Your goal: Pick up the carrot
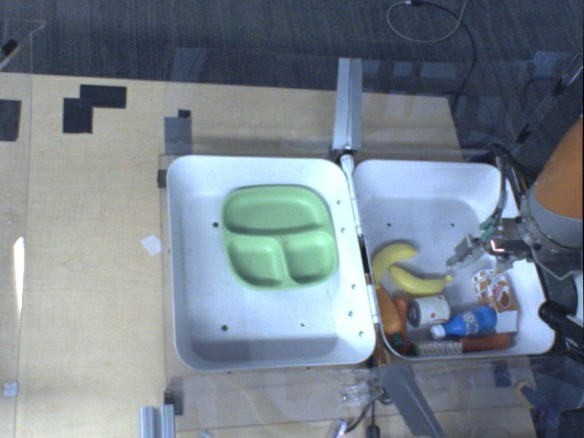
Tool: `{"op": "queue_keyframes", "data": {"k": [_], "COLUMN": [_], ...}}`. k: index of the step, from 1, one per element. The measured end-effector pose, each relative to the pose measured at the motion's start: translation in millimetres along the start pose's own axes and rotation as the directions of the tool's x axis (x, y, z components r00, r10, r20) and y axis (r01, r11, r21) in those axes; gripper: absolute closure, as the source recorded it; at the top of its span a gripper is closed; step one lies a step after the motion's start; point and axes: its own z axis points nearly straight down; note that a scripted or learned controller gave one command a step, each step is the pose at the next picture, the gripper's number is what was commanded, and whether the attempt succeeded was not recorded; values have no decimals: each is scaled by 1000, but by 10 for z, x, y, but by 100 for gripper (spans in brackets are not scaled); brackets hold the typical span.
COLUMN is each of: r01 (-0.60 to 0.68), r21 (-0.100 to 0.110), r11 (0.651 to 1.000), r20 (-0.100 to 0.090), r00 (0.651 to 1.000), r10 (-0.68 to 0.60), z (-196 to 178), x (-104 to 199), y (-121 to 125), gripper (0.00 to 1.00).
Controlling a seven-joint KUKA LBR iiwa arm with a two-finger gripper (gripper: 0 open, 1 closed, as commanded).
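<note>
Apparently nothing is being held yet: the tool [467,250] is hovering with its fingers spread wide above the right bin [429,188], near the banana [411,272]. The carrot [481,342] is lying ungrasped along the bin's front wall.

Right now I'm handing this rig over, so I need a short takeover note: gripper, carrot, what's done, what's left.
Gripper: open, holding nothing, low over the right bin, just right of the banana.
Carrot: lies flat along the right bin's front wall, below the blue bottle and the small can.
Left bin: holds the green divided tray.
Done: nothing grasped.
Left: move to the front wall, close on the carrot, lift. Neighbours crowd it, so the grasp may be awkward.
</note>
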Motion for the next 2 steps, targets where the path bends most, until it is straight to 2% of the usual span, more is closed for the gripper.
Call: {"op": "queue_keyframes", "data": {"k": [1,2], "r01": [-193,-514], "r21": [-1,-2], "r11": [981,858], "r20": [-1,0], "r00": [981,858], "r10": [193,514], "z": [20,-912], "x": [728,-20], "y": [453,771], "gripper": [0,0]}}
